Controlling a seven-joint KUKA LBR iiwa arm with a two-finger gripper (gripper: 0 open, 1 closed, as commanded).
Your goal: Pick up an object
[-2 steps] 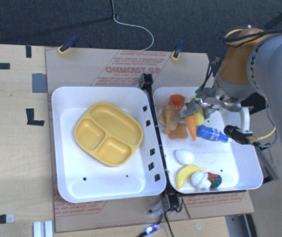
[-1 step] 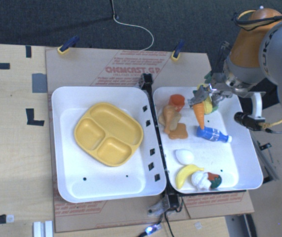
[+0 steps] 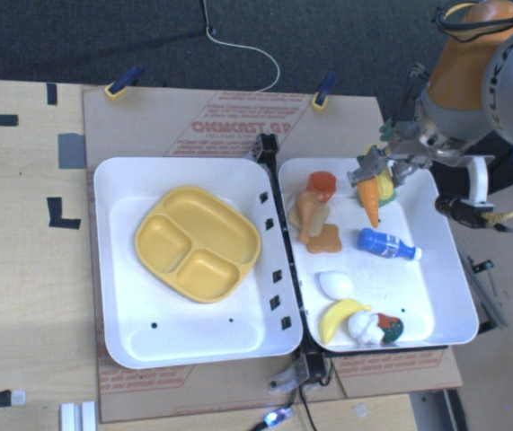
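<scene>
My gripper (image 3: 383, 169) hangs over the far part of the right bin (image 3: 445, 268), directly above an orange carrot (image 3: 370, 205) and a yellow-green piece (image 3: 385, 187) that sit close together. Whether either one is lifted off the floor is unclear. Also in this bin are a red-orange cup (image 3: 322, 184), a tan bread-like piece (image 3: 311, 214), a small brown piece (image 3: 325, 238), a blue bottle (image 3: 385, 245), a white egg (image 3: 334, 284), a yellow banana (image 3: 339, 318) and a white, red and green toy (image 3: 375, 328).
The left bin (image 3: 121, 330) holds a yellow divided plate (image 3: 197, 242). A black divider (image 3: 278, 241) runs between the two bins. The arm's orange band (image 3: 472, 48) stands at the upper right. A white cable (image 3: 247, 48) lies behind the bins.
</scene>
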